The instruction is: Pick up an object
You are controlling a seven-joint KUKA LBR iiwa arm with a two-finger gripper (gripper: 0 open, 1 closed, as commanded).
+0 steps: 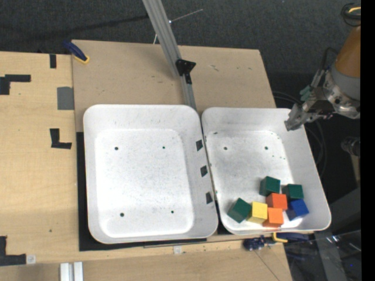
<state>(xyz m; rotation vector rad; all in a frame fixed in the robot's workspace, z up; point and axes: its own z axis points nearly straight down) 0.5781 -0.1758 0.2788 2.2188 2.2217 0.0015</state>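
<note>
Small coloured blocks, green, yellow, orange, blue, huddle in the right bin's near corner; the gripper hovers at its far right rim.

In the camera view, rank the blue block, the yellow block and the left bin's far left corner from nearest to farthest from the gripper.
From the gripper:
1. Blue block, right bin's near right corner.
2. Yellow block, left of it.
3. Left bin's far left corner, across both bins.

Two bins sit side by side on the counter. The blocks cluster in the right bin's near right corner, apparently touching. The left bin lies beside it.
</note>
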